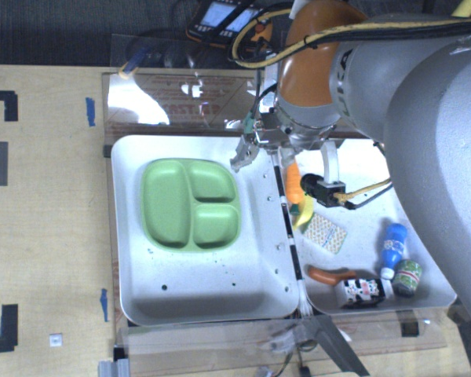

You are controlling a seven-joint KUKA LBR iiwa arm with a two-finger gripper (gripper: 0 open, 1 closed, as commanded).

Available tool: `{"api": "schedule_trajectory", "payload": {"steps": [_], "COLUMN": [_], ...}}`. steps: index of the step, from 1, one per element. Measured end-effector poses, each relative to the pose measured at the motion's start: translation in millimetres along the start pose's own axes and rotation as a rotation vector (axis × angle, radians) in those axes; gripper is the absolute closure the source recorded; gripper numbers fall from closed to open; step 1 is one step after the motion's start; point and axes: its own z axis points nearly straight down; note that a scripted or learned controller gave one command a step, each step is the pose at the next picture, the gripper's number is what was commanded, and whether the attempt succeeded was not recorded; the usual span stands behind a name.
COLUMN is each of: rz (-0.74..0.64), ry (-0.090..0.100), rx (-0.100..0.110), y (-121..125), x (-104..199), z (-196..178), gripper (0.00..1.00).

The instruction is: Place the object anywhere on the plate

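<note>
The arm (424, 93) is bulky smooth grey, with a glossy orange band (314, 61) above the wrist (yellow and black cables loop over it).

Around the green sectioned plastic plate (192, 203) my way lies open; the right white bin (424, 285) is crowded with a blue bottle (392, 247) and a patterned packet (326, 232).

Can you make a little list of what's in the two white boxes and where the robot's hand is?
left bin: green plate with three sections, nothing on it
right bin: carrot, banana, patterned pouch, blue bottle, green can, sausage, small black-and-white carton
gripper: above the far edge of the bins, near the wall between them
arm: reaches in from the right, over the right bin
task: not yet done
</note>
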Motion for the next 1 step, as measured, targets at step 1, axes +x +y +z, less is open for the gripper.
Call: {"api": "schedule_trajectory", "payload": {"steps": [1], "rz": [-0.279], "ry": [-0.001], "rx": [-0.005], "y": [12.4], "x": [90.4], "z": [-12.5], "gripper": [0.0]}}
